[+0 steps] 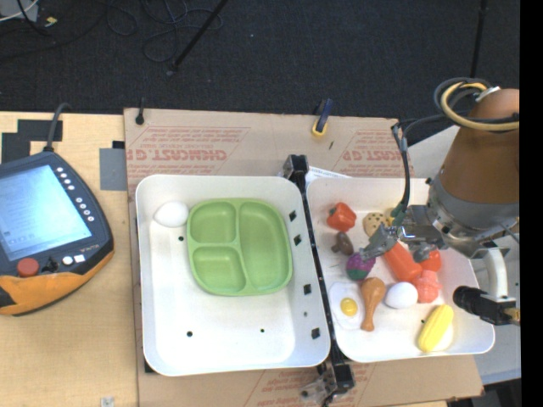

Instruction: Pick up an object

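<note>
The gripper point(383, 242) hangs low over the middle of the right bin point(475, 346), fingers parted around nothing, just above a small purple, rounded toy point(360, 266) with a green patch. An orange carrot-like piece point(402, 262) lies just beside it.

At the right edge of the frame the arm point(479, 164) shows as a broad, rounded orange-brown cone, wider toward the bottom. On top of it, in the upper right, sits a coil of black and yellow cable point(462, 96). Below the cone comes a grey metal collar point(467, 214). A thin dark cable point(405, 172) runs down its left side. At the lower right a white link carries a black stub point(484, 303).
</note>
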Tool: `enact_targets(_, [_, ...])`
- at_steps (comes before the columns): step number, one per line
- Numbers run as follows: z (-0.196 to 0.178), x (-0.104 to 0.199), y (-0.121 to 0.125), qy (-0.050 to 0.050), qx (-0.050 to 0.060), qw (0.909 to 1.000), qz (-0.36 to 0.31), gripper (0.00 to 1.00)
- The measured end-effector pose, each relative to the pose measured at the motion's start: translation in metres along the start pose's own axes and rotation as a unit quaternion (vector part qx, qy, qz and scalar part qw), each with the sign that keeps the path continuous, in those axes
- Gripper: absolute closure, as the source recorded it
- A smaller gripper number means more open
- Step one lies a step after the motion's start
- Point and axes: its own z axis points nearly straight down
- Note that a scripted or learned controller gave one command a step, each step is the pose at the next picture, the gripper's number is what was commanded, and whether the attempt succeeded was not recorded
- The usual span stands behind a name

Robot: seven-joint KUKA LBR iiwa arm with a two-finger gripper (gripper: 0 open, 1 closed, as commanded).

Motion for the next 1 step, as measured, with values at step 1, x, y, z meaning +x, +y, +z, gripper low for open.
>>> enact_targets(1, [-0.0055, -0.0003, 0.0019, -0.001, -0.005, 1.0000, -0.001, 0.00])
